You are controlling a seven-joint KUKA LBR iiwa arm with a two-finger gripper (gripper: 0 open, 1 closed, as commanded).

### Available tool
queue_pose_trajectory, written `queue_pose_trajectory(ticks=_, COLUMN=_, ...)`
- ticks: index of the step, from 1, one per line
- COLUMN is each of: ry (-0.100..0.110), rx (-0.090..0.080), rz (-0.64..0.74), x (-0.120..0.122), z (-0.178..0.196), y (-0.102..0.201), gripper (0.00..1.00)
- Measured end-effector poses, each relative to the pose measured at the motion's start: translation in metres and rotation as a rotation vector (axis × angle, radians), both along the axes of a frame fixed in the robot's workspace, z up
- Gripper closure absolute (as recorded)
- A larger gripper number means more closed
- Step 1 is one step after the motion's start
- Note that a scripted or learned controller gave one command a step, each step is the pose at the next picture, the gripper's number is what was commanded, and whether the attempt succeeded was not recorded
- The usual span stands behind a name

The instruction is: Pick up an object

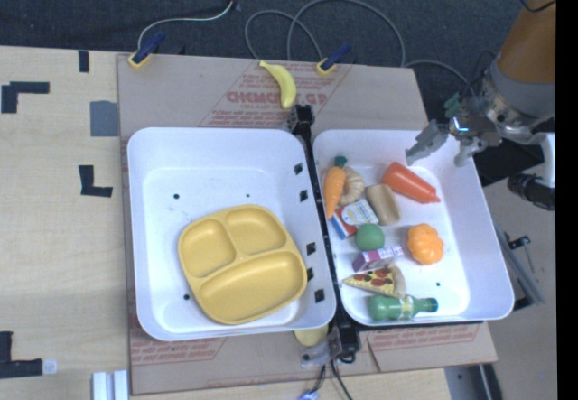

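Two white bins sit side by side in the camera view: left bin (149,209) carries a yellow divided tray (242,263), right bin (470,236) carries all the small stuff. Gripper (447,144) hangs over the right bin's upper right corner, fingers spread and released, nothing between them. Nearest candidate is the red pepper (411,181), lying tilted just below and left of the gripper, near but apart from it. Further in you have an orange fruit (425,243), a carrot (333,188), a green ball (369,237), a pizza slice (376,280) and a green bottle (397,306); a banana (280,82) lies outside on the cardboard. Height above the bin floor is hard to judge from this slanted view, probably well clear. Watch for this: the pepper is smooth and tapered, so an off-centre close could squirt it out sideways. Also, the bin wall is close, so a finger could clip the rim on descent.
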State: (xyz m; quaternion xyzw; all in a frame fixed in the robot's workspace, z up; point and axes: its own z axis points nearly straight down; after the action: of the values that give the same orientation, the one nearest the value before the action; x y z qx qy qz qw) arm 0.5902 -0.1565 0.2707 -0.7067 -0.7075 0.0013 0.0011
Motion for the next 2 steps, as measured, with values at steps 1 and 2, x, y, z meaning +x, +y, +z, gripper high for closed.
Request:
queue_pose_trajectory(ticks=1, ry=0.006, rx=0.001, rz=0.002, x=0.033, z=-0.085, y=0.002, gripper=0.0)
queue_pose_trajectory(ticks=2, ry=-0.005, rx=-0.001, rz=0.0, x=0.053, z=-0.164, y=-0.012, gripper=0.0)
